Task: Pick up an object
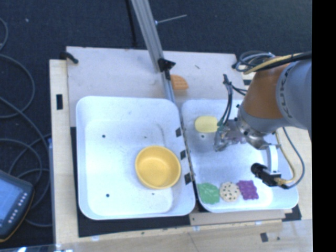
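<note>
In the right bin [210, 161], a pale yellow lemon-like object [206, 124] lies near the far left corner. My gripper [222, 140] hangs over the bin just right of and slightly nearer than that object. Along the bin's near edge lie a green piece [209, 192], a round cookie [229, 191] and a purple piece [247, 189]. A yellow bowl [157, 167] sits in the left bin [105, 140] toward its right side.
An orange object [179, 83] lies on the bench behind the bins. A slanted metal pole [149, 33] rises from between the bins. Cables and a black connector [265, 175] hang off the arm over the right bin's right part.
</note>
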### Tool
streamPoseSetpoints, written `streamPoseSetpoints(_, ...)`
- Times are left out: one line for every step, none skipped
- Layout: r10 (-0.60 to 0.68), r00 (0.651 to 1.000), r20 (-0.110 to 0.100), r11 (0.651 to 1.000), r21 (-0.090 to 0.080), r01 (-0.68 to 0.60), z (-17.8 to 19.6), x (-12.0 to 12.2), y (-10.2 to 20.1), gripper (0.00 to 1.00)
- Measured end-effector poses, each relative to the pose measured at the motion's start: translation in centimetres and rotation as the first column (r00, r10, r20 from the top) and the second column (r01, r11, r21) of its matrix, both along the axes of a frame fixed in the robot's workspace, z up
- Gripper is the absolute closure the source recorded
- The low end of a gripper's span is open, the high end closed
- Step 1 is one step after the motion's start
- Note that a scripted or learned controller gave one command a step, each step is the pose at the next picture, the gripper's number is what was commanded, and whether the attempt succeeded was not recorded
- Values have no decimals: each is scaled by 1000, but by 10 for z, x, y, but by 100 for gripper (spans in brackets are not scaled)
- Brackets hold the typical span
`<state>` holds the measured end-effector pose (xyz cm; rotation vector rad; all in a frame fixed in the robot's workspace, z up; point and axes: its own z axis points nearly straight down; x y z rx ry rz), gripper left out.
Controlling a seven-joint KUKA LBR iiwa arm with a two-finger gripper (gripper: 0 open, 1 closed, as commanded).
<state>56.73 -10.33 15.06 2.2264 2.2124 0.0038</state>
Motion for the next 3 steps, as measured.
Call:
streamPoseSetpoints(10,1000,3,1000,0,-10,48,1,8,100)
streamPoseSetpoints(10,1000,0,1000,0,-10,65,3,7,100)
streamPoseSetpoints(14,1000,0,1000,2,-14,80,-4,60,100)
